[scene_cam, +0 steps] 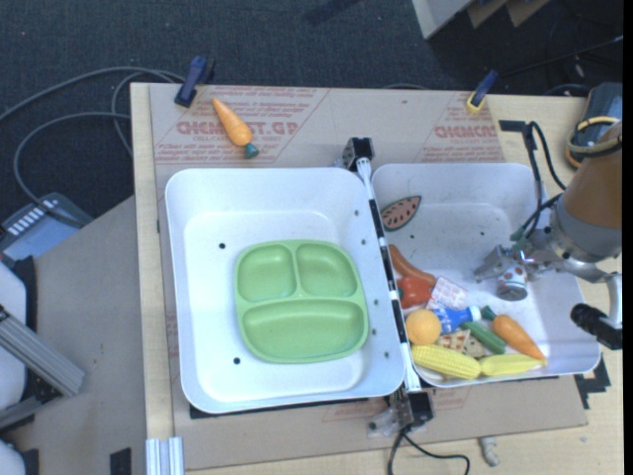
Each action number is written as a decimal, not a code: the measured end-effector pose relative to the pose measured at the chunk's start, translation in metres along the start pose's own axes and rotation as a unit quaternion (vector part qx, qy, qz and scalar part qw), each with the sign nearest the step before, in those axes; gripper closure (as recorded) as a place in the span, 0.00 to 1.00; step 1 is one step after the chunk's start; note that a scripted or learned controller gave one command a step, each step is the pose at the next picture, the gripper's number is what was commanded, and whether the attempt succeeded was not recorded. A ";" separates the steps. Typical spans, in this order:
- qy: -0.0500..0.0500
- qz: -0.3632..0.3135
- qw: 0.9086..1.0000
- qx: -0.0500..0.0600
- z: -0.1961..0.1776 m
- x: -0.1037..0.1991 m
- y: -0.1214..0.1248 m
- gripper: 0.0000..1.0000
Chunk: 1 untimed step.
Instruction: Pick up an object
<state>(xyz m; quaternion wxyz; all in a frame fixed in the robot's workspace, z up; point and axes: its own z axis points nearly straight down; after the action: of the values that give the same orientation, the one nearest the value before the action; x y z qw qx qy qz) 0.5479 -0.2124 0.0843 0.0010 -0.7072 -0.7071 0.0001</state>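
Camera view: grey two-finger gripper point(502, 271), finger state indiscernible, hovers low in the right white bin point(465, 181), approach step; nearest candidate, the small orange plastic carrot point(518, 335), lies just nearer, requiring descent and closure.

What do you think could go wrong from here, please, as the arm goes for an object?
The toys are piled at the right bin's near edge: carrot, corn and orange touch, so a grasp may nudge neighbours or catch two. The gripper sits above bare floor, so closing there likely grabs nothing.
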 end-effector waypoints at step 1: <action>-0.001 0.000 1.000 -0.001 -0.010 0.000 0.001 1.00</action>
<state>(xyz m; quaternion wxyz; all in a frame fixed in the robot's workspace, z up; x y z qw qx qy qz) 0.5486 -0.2125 0.0946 -0.0003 -0.7073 -0.7070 -0.0005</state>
